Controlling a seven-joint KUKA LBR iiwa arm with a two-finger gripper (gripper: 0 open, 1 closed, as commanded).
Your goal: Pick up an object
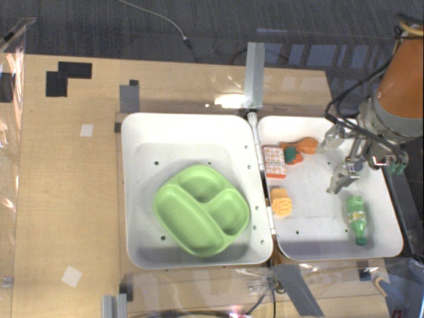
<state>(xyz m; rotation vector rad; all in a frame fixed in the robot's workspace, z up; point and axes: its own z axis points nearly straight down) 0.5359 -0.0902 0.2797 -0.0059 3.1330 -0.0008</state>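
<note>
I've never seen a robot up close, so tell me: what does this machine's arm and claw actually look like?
The grey arm carries a broad orange band above its wrist. Black cables loop beside it. At its tip sits a small metallic claw with two thin silvery fingers and a bit of green on one side.

Worktop (66, 197): pale wood-grain surface. Bearing directly: left white bin (136, 177) and right white bin (311, 240), touching along one edge; black tape patches (66, 77) at far left; two small pale squares (87, 130), well apart, left of the bins.
</note>
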